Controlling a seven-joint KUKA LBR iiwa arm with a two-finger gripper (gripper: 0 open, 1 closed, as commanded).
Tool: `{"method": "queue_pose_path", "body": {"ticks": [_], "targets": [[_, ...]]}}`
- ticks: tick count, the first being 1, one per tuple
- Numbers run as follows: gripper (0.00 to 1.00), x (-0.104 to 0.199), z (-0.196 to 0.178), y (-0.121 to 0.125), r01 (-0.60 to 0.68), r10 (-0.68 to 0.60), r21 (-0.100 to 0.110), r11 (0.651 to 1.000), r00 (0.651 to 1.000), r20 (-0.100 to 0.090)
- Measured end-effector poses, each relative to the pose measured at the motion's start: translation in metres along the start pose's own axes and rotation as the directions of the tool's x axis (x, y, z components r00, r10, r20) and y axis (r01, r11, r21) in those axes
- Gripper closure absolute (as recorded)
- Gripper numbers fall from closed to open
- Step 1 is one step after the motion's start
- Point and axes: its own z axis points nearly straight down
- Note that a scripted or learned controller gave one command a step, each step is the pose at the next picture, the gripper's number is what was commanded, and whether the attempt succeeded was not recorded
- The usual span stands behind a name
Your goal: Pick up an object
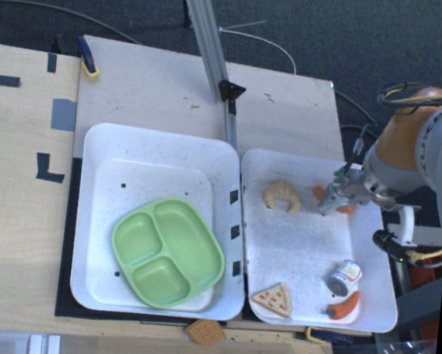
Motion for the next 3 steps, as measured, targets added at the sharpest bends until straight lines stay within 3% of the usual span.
{"method": "queue_pose_path", "body": {"ticks": [3], "targets": [[1.0,0.0,-0.149,0.019,-0.002,0.002,-0.006,1.0,1.0,0.001]]}}
